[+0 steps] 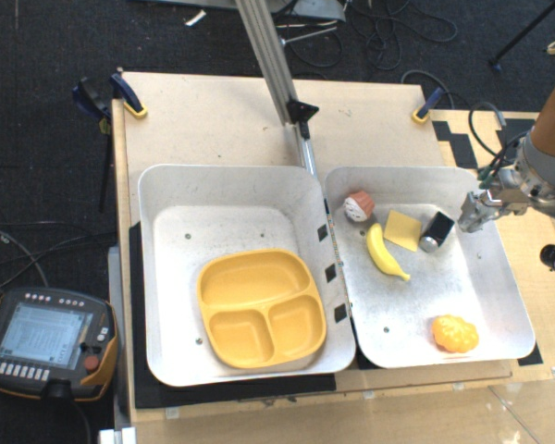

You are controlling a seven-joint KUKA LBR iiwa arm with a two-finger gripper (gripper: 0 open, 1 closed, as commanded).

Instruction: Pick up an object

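The right bin holds a banana, a yellow square block, a small red and white ball, a black and silver cylinder and an orange lumpy piece. My gripper hangs at the bin's right rim, just right of the cylinder, at the end of the arm coming in from the right. Nothing shows between its tips.
The left bin carries a yellow divided tray. A metal pole slants down to the seam between the bins. Clamps sit at the bench's back corners, and a teach pendant lies lower left.
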